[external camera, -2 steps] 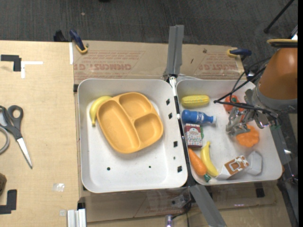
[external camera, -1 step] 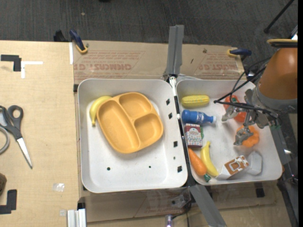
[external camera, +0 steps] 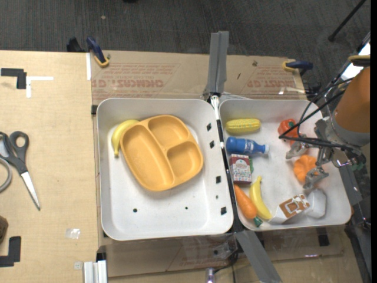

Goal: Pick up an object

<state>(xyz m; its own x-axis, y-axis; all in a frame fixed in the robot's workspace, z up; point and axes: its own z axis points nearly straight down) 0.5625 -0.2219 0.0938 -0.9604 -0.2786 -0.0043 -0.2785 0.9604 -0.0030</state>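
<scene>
My gripper (external camera: 304, 165) hangs over the right part of the right bin (external camera: 336, 217), coming in from the right. Its two metal fingers (external camera: 293, 152) stand apart, open, on either side of a small orange object (external camera: 303, 168) lying on the bin floor. I cannot tell whether they touch it. Also in this bin are a corn cob (external camera: 243, 124), a blue bottle (external camera: 244, 146), a red-labelled can (external camera: 240, 169), a carrot (external camera: 244, 201), a banana (external camera: 258, 197), a red-orange item (external camera: 287, 127) and a white-and-brown packet (external camera: 301, 206).
The left bin (external camera: 153, 217) holds a yellow divided plate (external camera: 162, 152) and a second banana (external camera: 119, 135) at its left edge. A metal divider (external camera: 219, 158) separates the bins. Scissors (external camera: 21, 165) lie on the wooden bench at far left. Black cables (external camera: 321, 108) run from the arm.
</scene>
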